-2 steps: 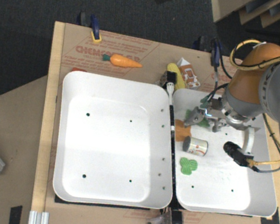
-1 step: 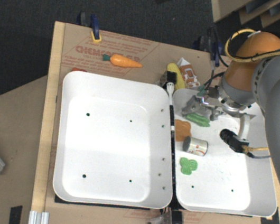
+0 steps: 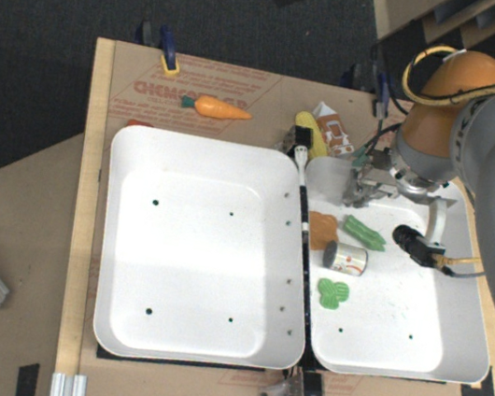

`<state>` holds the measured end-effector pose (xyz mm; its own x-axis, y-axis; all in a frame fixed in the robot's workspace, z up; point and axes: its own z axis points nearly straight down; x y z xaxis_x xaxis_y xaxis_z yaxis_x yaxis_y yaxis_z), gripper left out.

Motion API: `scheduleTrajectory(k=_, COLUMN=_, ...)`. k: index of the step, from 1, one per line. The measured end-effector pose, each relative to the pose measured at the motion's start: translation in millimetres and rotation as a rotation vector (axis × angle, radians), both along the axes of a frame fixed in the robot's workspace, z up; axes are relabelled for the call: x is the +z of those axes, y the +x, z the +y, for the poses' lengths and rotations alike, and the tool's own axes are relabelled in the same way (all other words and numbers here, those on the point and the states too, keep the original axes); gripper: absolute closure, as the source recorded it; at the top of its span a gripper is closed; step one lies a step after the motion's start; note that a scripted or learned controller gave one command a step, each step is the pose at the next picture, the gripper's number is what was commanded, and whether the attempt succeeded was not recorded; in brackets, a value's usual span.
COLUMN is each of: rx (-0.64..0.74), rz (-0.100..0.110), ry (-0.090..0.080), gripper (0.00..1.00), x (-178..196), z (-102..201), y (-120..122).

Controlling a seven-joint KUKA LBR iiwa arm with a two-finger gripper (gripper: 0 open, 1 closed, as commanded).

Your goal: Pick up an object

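The right bin holds a brown piece, a green pea pod, a small silver can lying on its side, and a green leafy piece. They are grouped near the bin's left wall. My gripper hangs over the far part of this bin, just above and behind the pea pod and apart from it. I see nothing held in it. The grey arm with its orange band comes in from the upper right.
The left bin sits alongside. On the cardboard behind the bins lie an orange carrot, a yellow and black item and a small packet. A black cable fitting hangs off the arm over the right bin.
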<state>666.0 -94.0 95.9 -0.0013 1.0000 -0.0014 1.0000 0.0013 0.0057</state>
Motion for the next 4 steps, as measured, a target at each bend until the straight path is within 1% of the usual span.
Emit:
scheduleTrajectory(k=1, rx=0.009, rz=-0.004, ry=0.004, gripper=1.00, x=95.4, z=121.4, y=2.1)
scheduleTrajectory(k=2, rx=0.011, rz=-0.001, ry=0.006, gripper=1.00, x=141.6, z=242.4, y=-9.0)
scheduleTrajectory(k=3, rx=0.004, rz=-0.002, ry=0.005, gripper=1.00, x=234.3, z=297.0, y=-19.6)
scheduleTrajectory(k=4, rx=0.005, rz=-0.011, ry=0.009, gripper=1.00, x=375.2, z=320.9, y=-60.3)
